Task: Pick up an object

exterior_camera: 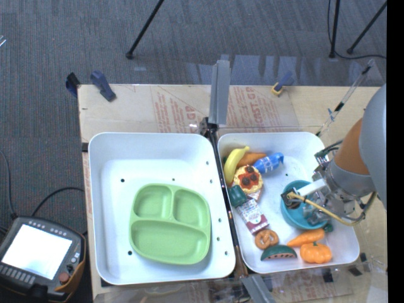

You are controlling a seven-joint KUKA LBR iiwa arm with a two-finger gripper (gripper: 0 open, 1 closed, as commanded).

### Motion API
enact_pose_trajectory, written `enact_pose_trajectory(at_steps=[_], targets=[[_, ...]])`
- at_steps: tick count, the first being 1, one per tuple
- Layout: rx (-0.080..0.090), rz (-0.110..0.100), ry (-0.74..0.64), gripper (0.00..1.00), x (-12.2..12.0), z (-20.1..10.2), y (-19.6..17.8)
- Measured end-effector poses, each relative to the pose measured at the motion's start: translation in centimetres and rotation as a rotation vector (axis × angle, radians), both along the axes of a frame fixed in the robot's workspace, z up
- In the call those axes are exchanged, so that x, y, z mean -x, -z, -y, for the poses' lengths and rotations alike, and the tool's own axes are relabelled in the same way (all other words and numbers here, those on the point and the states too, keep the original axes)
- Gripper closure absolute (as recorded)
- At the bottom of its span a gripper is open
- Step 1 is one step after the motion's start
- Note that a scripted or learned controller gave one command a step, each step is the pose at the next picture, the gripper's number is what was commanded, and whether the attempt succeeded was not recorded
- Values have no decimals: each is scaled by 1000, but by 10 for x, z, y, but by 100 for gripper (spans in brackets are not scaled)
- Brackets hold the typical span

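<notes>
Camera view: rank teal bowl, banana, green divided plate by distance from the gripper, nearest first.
Measured from the gripper, in the right bin:
1. Teal bowl: directly under the gripper, right side of the right bin.
2. Banana: far-left corner of the right bin.
3. Green divided plate: in the left bin, farthest.

A green divided plate (170, 225) lies in the left white bin (107, 163). A tablet (39, 252) sits on the carpet at lower left. Blue clamps (102, 85) grip the table's (145, 109) far edge.
</notes>
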State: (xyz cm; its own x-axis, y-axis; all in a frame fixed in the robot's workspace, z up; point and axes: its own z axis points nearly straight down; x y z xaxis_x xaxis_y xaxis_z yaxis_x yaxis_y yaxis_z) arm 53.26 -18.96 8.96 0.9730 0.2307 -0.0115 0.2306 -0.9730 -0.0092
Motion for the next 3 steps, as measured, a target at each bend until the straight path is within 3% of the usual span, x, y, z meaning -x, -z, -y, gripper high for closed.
enact_pose_trajectory(at_steps=[1, 2, 3], targets=[[2, 7, 36, 100, 26, -17, 4], [3, 11, 37, 0, 25, -17, 3], [1, 9, 24, 0, -40, -87, 4]])
